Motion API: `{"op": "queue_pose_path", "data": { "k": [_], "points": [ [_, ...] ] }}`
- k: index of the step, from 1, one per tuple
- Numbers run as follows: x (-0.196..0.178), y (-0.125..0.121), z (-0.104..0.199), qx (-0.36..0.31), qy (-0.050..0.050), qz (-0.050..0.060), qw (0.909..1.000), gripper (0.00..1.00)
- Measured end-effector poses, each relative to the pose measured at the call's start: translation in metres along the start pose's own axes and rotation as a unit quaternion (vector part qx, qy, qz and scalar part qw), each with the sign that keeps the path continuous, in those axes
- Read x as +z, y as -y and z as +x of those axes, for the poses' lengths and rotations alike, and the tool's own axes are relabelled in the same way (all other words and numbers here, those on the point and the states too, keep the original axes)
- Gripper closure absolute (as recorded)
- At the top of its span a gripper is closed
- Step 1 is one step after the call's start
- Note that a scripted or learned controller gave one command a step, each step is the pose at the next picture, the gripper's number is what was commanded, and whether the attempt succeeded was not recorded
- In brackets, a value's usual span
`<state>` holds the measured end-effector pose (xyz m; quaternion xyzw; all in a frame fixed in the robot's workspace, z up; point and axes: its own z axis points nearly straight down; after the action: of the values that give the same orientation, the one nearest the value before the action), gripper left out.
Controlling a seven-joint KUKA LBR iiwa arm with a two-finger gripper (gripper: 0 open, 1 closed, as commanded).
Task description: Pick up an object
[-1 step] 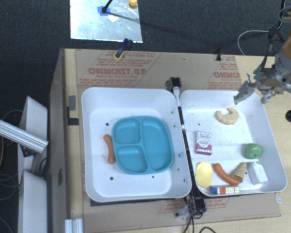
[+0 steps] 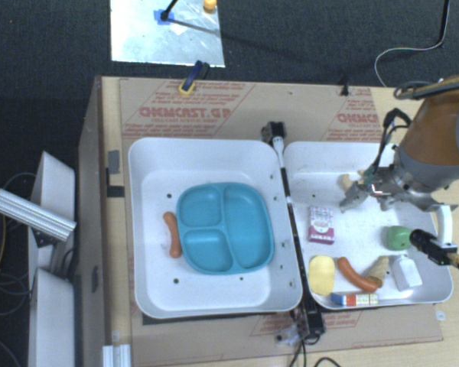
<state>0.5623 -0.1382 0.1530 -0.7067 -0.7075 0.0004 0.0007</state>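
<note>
Tool [image 2: 361, 193] sits low over the right bin [image 2: 444, 293], upper part, beside a small beige item [image 2: 345, 181]. Fingers look spread, nothing between them, though the view is blurry there. Pink carton [image 2: 321, 225], green object [image 2: 398, 238], yellow piece [image 2: 321, 274], sausage [image 2: 357, 275] lie untouched nearby.

Looks like a robotics lab: grey KUKA arm w/ orange band [image 2: 436, 140], two shallow white plastic bins [image 2: 149, 205] on a cardboard-covered bench [image 2: 214, 109], loose black cables [image 2: 413, 48].
</note>
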Motion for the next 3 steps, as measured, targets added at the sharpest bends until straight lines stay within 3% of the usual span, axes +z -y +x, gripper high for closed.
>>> {"op": "queue_pose_path", "data": {
  "k": [2,3],
  "points": [
    [0.064,0.021,0.032,0.000,0.000,-0.005,1.0000,0.00],
    [0.063,-0.044,0.008,-0.001,0.001,-0.008,1.0000,0.00]
  ]
}}
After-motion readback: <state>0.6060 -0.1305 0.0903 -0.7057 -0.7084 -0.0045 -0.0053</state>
